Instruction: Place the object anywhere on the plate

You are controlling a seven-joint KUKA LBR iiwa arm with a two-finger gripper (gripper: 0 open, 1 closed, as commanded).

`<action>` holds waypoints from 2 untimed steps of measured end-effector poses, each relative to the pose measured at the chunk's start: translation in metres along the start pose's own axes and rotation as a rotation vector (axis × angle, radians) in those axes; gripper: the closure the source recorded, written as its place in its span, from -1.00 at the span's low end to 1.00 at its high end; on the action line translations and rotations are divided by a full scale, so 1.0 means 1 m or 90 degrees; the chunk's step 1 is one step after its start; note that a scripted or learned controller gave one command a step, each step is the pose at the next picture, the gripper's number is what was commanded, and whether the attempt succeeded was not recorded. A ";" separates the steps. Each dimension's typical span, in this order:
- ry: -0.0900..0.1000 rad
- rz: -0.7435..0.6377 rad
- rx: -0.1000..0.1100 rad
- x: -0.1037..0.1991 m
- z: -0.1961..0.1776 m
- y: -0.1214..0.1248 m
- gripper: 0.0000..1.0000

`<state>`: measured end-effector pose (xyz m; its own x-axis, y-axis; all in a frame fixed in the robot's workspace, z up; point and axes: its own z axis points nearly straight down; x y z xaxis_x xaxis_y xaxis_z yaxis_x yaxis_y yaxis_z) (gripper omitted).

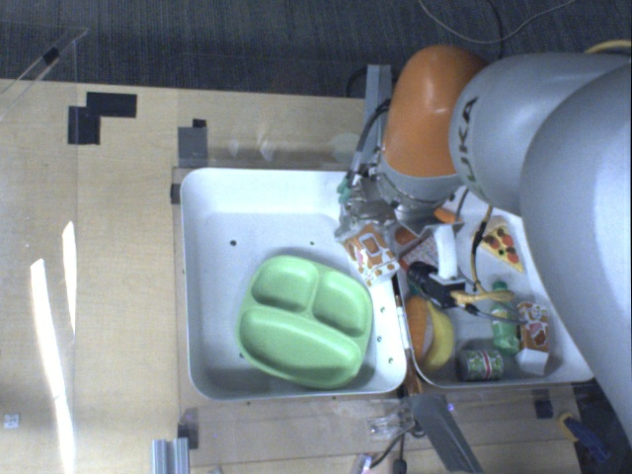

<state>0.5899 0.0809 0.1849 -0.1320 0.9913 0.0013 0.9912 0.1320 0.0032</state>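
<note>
A green plate with three compartments lies tilted in the left bin, toward its front right. My gripper hangs over that bin's right edge, just above and right of the plate's far corner. It is shut on a small orange-and-white patterned packet, which sticks out below the fingers and is lifted off the bin floor. The grey arm with its orange band covers the space behind it.
The right bin holds a banana, a green can, a pizza-slice toy, a small carton and several other items. The ridge between the bins runs right of the plate.
</note>
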 end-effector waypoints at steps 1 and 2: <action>0.000 -0.090 0.000 0.049 -0.009 -0.053 1.00; 0.000 -0.089 0.000 0.048 -0.009 -0.053 -1.00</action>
